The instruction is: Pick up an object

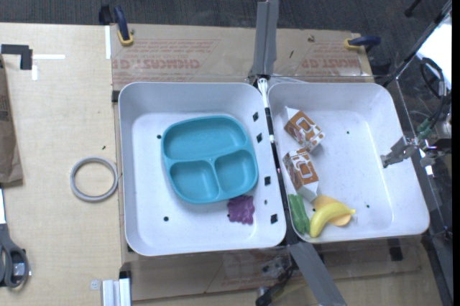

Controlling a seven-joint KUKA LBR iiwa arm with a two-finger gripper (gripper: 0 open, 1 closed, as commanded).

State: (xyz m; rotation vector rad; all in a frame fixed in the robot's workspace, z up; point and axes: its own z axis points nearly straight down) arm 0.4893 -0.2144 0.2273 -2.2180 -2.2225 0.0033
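We've got the gripper (392,156) at right edge of frame, over the right bin (374,103) rim, holding nothing; can't tell how wide it's set. Nearest picks sit lower-left in that bin: banana (329,214) touching a green veg (299,215), two snack packs (302,129) above. Banana prob light, stiff, smooth plastic, so we'd grab across its mid-body.

Both bins (144,225) white. Divided plate (208,157) teal. Grapes (242,209) purple. Banana (329,214) yellow; pepper (298,215) beside it green. Two cartons (302,129) white with orange-brown print. Table (54,118) pale wood; tape ring (93,178) grey-white.
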